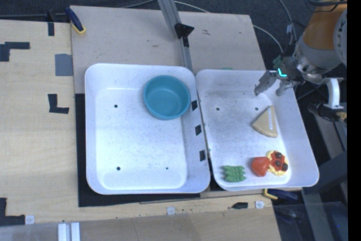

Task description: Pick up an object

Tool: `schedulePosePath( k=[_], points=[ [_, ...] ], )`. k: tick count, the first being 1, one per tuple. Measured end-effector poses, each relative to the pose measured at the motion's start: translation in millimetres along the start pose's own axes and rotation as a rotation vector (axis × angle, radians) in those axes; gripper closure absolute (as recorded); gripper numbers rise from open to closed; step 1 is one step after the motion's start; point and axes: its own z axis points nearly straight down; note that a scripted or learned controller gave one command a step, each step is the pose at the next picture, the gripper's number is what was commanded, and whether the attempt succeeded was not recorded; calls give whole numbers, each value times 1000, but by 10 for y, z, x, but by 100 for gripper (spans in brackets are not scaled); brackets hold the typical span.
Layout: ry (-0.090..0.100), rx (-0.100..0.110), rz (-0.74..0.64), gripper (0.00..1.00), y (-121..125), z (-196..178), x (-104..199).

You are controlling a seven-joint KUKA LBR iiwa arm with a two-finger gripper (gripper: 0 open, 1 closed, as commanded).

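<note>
Here my hand (272, 85) open above right bin (225, 121) far rim; cheese wedge (266, 123) near; tomato (260, 166), pizza toy (277, 162) touching, blurry.

Gripper (272, 86) hovers open over the right bin (225, 121), above a tan wedge (266, 122). Blue bowl (166, 97) sits in the left bin (135, 166).

two white bins (101, 121), one blue bowl (166, 97), four toy foods (266, 123).
</note>
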Motion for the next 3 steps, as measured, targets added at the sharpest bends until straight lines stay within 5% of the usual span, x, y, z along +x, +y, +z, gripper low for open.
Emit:
schedulePosePath(
  k=[1,3],
  points=[
    [0,0,0,0,0,1,0],
    [0,3,0,0,81,1038,16]
  ],
)
